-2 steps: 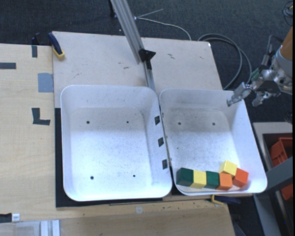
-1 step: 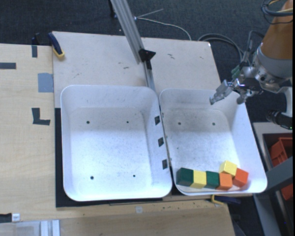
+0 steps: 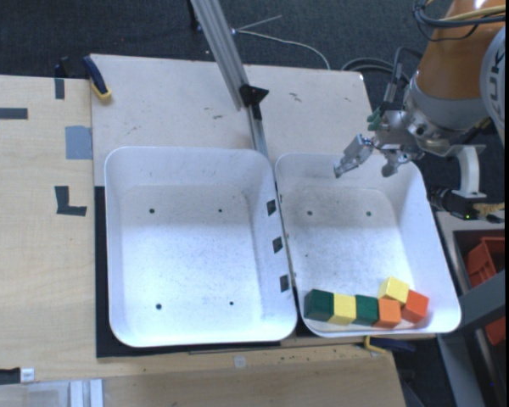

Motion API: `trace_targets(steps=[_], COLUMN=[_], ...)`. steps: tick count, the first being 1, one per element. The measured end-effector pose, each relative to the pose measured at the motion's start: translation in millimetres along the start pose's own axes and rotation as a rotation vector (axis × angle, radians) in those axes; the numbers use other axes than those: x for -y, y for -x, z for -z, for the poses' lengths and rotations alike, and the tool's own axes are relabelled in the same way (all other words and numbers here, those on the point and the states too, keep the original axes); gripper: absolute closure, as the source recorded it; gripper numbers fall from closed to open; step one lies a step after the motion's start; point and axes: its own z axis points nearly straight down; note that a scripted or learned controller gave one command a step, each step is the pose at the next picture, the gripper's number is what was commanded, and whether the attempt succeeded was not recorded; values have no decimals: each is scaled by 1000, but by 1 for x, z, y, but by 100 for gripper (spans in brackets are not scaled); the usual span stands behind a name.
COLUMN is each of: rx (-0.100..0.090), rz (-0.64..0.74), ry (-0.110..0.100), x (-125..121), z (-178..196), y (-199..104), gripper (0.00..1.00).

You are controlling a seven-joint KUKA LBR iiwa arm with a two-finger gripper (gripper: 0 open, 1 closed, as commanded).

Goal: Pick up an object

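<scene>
My gripper (image 3: pixel 369 161) hangs above the far end of the right bin (image 3: pixel 424 227), nothing between its spread fingers

The blocks sit well apart from it, packed along the right bin's near wall: a dark green block (image 3: pixel 320 303), a yellow block (image 3: pixel 343 309), a green block (image 3: pixel 366 309) and an orange block (image 3: pixel 388 312) in a row, with a second yellow block (image 3: pixel 395 289) and a second orange block (image 3: pixel 416 304) just beside them. The left bin (image 3: pixel 119 227) lies alongside

A pale wooden bench (image 3: pixel 34 227) with grey tape marks (image 3: pixel 78 142) – beyond it dark carpet floor (image 3: pixel 85 11), crossed by a thin white cable (image 3: pixel 297 45) – a slanted metal rail (image 3: pixel 220 41) rises over the bench
</scene>
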Motion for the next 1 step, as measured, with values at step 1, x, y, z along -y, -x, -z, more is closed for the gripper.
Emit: trace_targets(steps=[1], rx=[0], rz=[-6], ry=[-6], x=[103], z=[-24], y=[-30], gripper=[0])
